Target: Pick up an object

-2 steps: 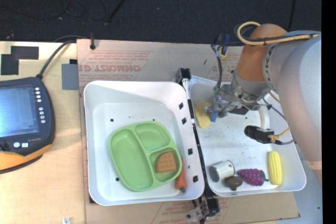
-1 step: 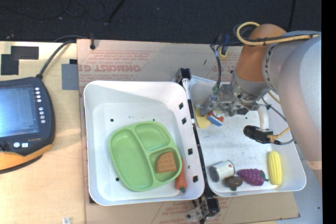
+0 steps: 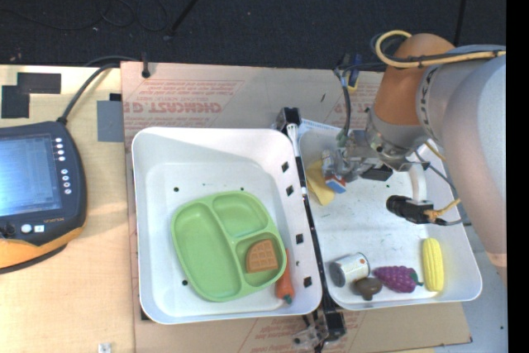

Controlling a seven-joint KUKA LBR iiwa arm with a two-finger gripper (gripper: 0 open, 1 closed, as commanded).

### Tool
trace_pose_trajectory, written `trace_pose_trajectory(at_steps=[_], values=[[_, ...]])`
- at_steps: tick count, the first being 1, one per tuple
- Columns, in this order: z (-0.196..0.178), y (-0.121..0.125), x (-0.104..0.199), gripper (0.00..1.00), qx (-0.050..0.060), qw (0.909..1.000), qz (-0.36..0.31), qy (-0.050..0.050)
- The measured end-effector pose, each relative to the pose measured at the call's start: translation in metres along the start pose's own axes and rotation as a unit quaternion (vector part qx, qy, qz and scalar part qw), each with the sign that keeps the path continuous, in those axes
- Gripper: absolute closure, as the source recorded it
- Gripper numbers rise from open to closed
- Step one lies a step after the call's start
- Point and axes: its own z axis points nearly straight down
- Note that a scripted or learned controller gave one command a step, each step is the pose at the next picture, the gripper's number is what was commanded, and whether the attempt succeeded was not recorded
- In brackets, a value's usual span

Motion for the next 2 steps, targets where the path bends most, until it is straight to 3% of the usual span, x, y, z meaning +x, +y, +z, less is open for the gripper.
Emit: trace_pose_trajectory(at_steps=[1,2], values=[[0.000,0.000,0.001,0.00,0.001,1.0000,-0.002,0.000],[0.012,0.007,-0.035,0.00,-0.004,1.0000,0.007,0.004]])
